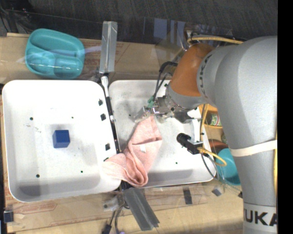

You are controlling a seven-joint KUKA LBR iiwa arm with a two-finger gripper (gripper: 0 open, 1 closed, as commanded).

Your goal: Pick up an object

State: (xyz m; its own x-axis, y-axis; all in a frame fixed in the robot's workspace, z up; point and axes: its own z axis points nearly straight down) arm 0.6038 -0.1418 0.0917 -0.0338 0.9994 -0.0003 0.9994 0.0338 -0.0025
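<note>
My pincer (154,109) sits mid-frame over the right bin (185,177), at the top end of the pink cloth (142,147); can't tell how far open it is or whether it grips anything. Cloth drapes over the bins' divider, lower centre. Best bet: pinch a bunched fold, lift straight. Blue cube (61,138) alone in left bin (19,96). Wooden tabletop (34,207), dark floor behind.

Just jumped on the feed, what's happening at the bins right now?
The arm is reaching into the right bin, with its gripper low at the top end of a pink cloth. The cloth trails down and drapes over the divider toward the left bin. A blue cube sits alone in the left bin. I can't tell whether the cloth is actually gripped yet.
</note>
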